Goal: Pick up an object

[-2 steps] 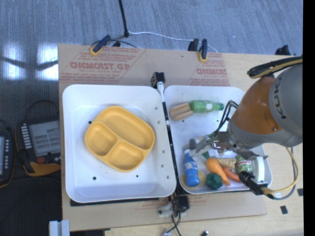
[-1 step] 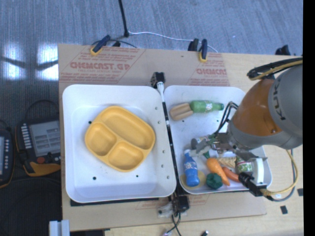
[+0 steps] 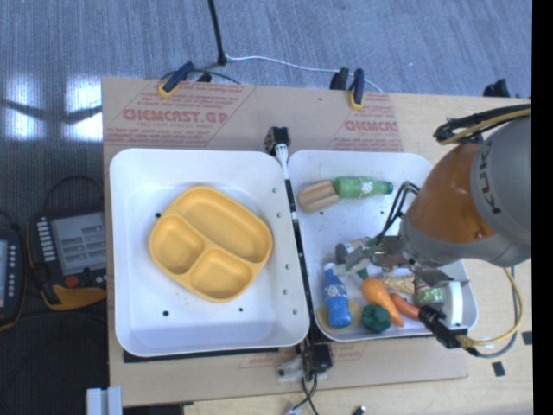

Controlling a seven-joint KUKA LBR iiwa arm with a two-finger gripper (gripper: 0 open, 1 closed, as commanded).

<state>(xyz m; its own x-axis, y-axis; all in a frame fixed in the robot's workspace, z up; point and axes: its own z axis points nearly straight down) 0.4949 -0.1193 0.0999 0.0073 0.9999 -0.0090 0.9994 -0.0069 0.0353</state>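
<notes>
The left bin [image 3: 130, 232] holds a yellow divided tray [image 3: 210, 243], its long axis running diagonally from upper left to lower right. The right bin [image 3: 363, 161] holds a green bottle [image 3: 363, 186] lying crosswise, pointing left towards a tan bread roll [image 3: 317, 195], plus a blue bottle [image 3: 336, 295] standing lengthwise, an orange carrot [image 3: 378, 293] and a green lump [image 3: 375, 318]. The gripper [image 3: 356, 254] hangs just above the blue bottle; whether it grips anything cannot be told.
</notes>
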